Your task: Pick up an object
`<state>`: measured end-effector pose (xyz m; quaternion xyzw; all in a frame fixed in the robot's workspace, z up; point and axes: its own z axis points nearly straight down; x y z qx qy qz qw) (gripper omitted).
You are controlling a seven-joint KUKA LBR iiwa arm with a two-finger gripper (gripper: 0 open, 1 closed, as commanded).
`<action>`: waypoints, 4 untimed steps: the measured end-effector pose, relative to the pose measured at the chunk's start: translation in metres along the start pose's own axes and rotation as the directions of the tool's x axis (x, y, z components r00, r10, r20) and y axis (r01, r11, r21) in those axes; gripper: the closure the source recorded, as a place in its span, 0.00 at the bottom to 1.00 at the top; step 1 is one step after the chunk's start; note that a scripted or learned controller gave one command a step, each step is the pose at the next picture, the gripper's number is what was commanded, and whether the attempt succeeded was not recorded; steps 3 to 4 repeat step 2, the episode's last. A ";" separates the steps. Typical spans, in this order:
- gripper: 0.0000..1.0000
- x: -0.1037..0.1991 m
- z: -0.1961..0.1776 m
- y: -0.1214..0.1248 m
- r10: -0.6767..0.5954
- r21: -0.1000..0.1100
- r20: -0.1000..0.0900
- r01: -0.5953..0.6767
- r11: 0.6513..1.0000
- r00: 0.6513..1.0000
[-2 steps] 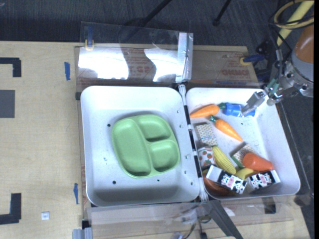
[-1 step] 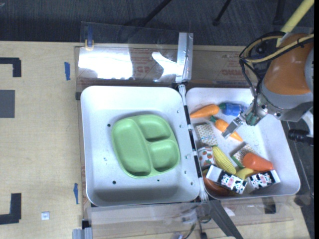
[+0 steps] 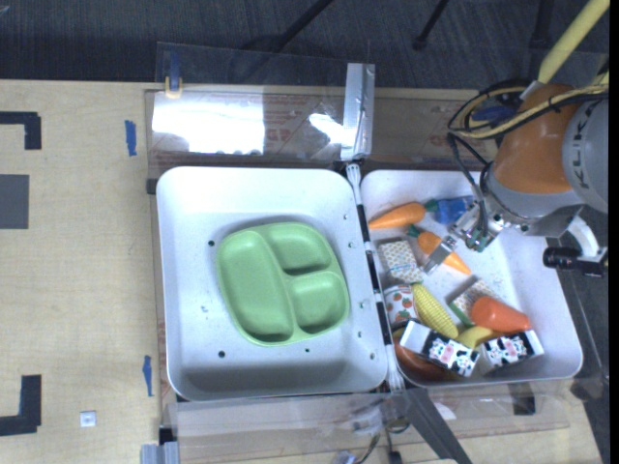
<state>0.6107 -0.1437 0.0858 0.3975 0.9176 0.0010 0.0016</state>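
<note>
Left of the divider [image 3: 358,230] between the 2 bins, a green compartment plate [image 3: 281,280] lies alone, out of play. Right of the divider, toy food crowds the right bin [image 3: 566,332]: carrot [image 3: 397,217], corn [image 3: 433,309], another carrot [image 3: 499,314]. The end effector [image 3: 476,232] hangs low right of the divider, beside a small orange piece [image 3: 440,250]; whether its jaws are open or closed, I cannot tell.

We see the left bin [image 3: 184,259] holding a green sectioned plate [image 3: 280,280], and the right bin [image 3: 556,307] crowded with toy food: a carrot [image 3: 397,217], a corn cob [image 3: 434,309] and black-and-white cartons [image 3: 440,348]. The arm [image 3: 542,158] reaches in from the right, its gripper [image 3: 471,232] low over the bin's far end, just beside a blue object [image 3: 450,208].
</note>
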 end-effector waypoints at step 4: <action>1.00 -0.016 -0.128 0.030 0.203 0.002 0.001 -0.203 0.979 0.979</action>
